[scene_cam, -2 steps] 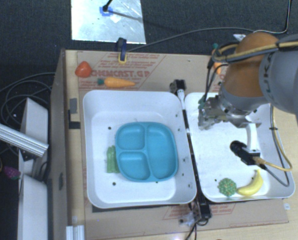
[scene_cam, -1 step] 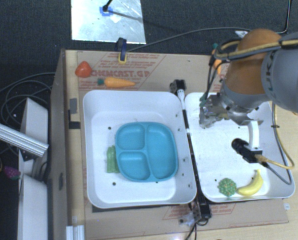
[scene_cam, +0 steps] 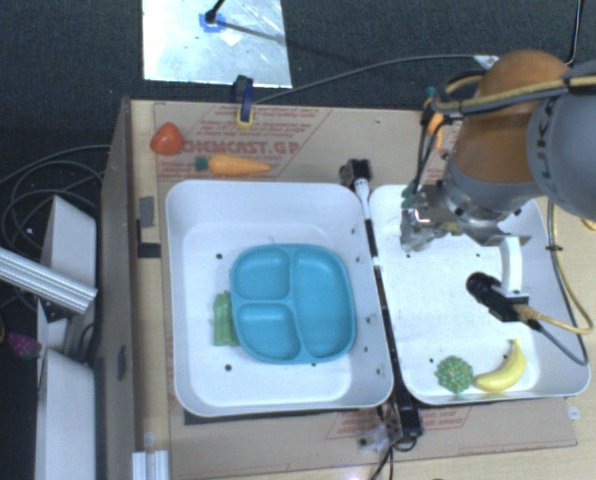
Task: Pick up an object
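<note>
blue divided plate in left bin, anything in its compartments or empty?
Empty. All three compartments of the blue plate show bare blue. The green item lies outside it, against its left edge.

A light blue divided plate (scene_cam: 293, 303) fills the white left bin (scene_cam: 193, 218); a yellow banana (scene_cam: 505, 370) and green broccoli (scene_cam: 454, 373) lie by the white right bin's (scene_cam: 448, 298) near edge.

Two white bins, the left bin (scene_cam: 193, 268) and the right bin (scene_cam: 428, 298), one blue divided plate (scene_cam: 291, 303), one green piece (scene_cam: 223, 320), one green broccoli (scene_cam: 454, 373), one yellow banana (scene_cam: 505, 369), one carrot (scene_cam: 237, 166) and one tomato (scene_cam: 166, 140) at upper left.
</note>
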`<state>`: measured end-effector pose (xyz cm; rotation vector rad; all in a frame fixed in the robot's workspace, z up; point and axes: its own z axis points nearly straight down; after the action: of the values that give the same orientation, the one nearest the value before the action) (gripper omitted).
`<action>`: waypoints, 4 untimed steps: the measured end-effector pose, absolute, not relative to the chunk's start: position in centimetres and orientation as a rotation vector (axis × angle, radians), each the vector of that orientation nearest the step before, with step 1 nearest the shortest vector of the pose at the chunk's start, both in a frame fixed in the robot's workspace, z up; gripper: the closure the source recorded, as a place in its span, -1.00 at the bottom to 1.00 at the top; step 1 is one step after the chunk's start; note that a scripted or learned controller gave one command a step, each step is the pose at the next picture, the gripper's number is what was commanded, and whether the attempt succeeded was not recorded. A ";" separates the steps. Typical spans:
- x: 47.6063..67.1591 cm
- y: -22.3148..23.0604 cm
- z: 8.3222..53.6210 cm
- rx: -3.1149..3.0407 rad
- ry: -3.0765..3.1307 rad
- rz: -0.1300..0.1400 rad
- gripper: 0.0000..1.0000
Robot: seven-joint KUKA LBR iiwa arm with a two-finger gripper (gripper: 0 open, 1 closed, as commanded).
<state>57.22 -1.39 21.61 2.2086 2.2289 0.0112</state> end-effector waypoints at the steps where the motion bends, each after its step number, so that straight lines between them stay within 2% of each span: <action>1: 58.3 -2.4 22.5 2.218 2.224 0.003 1.00; 2: 58.1 -0.4 23.0 2.215 2.228 0.003 1.00; 4: 57.9 -0.6 23.4 2.215 2.226 0.002 1.00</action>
<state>57.86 -0.58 23.44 2.2155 2.2261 0.0019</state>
